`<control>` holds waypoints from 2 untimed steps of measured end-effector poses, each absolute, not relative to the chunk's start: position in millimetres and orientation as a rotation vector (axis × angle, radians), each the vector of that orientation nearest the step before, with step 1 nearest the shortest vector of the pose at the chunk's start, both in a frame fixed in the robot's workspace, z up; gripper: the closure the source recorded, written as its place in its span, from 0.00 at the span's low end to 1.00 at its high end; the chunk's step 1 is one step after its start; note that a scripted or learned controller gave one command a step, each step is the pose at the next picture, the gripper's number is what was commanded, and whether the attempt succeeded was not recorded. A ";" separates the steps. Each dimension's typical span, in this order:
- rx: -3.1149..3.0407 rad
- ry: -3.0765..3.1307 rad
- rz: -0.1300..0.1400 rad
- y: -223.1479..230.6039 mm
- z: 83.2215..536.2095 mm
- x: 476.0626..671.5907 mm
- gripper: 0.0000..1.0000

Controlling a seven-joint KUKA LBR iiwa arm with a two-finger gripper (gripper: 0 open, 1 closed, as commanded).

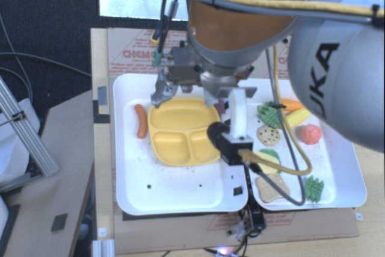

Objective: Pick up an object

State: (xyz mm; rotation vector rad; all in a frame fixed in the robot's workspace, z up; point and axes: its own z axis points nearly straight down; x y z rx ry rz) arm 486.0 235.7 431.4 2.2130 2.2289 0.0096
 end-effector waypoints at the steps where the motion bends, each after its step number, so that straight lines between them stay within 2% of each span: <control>1: 2.214 2.228 0.003 234.4 428.1 486.5 0.00; 2: 2.211 2.226 0.020 234.1 522.4 486.8 0.00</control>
